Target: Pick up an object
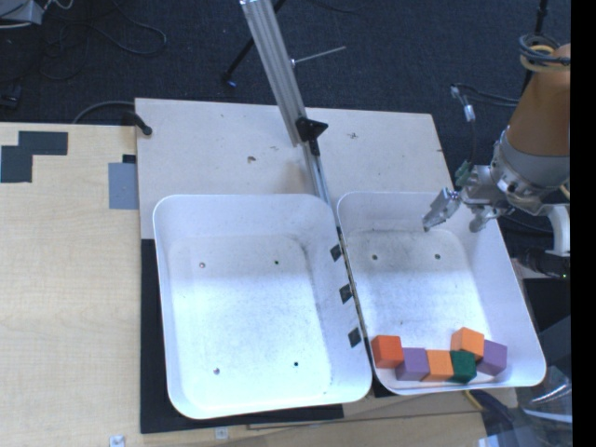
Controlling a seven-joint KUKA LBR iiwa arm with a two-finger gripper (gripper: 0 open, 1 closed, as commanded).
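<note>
Several small blocks lie along the near edge of the right bin (pixel 484 250): an orange block (pixel 386 349), a purple block (pixel 412 363), another orange one (pixel 440 363), a green block (pixel 463 366), an orange block (pixel 468 341) and a purple block (pixel 493 356). My gripper (pixel 456 214) hangs over the bin's far right corner, well away from the blocks. Its fingers (pixel 438 211) stand apart with nothing between them.
The left bin (pixel 177 277) sits beside the right one, with black clips (pixel 346 292) along the shared wall. A slanted aluminium post (pixel 279 73) rises behind the bins. A light wooden table (pixel 65 296) lies to the left.
</note>
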